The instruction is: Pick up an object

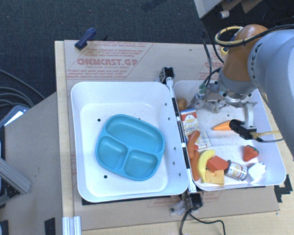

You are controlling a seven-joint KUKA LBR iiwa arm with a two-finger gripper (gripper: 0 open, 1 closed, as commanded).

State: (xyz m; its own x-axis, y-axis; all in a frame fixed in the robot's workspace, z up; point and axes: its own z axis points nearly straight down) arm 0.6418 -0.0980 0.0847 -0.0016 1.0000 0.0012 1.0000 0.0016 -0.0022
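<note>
The right bin [273,153] holds the loose objects. An orange carrot [222,127] lies in its middle, with a small printed carton [188,121] and a red sausage [193,144] by the left wall. At the front are a yellow banana [204,163], a red block [216,164], a cheese wedge [214,178], a small can [235,171], a strawberry [250,153] and a white lump [257,172]. My gripper [221,103] hangs low over the back of this bin, just behind the carrot. Nothing is visibly held in it.
The left bin [83,131] carries a blue divided plate [130,147]. Black clips [167,74] join the bins at the back and front. The arm's orange band [242,48] and grey body cover the right bin's back right corner. A blue clip [85,38] lies on the cardboard behind.
</note>
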